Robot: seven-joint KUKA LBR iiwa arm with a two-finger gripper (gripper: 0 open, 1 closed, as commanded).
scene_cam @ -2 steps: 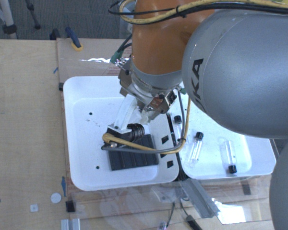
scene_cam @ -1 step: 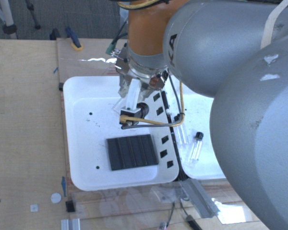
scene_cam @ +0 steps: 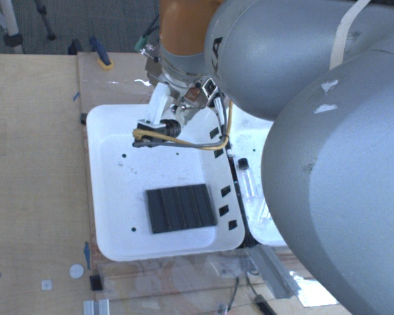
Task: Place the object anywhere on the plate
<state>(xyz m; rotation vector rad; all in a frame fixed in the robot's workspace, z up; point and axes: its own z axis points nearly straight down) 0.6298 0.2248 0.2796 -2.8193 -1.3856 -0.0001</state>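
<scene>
A dark grey ridged plate [scene_cam: 181, 209] lies flat in the near half of the left bin [scene_cam: 111, 176]. My gripper [scene_cam: 186, 105] hangs over the far edge of that bin, below the orange band, well behind the plate. A small clear object with a dark end [scene_cam: 244, 176] lies at the left side of the right bin [scene_cam: 262, 231], just past the divider. The big grey arm covers most of the right bin.
Small black clips [scene_cam: 224, 192] sit along the left bin's right wall. Bare white floor lies to the left of and behind the plate. A blue clamp [scene_cam: 102, 56] stands on the bench behind the bins, and small bits [scene_cam: 76, 272] lie near the front edge.
</scene>
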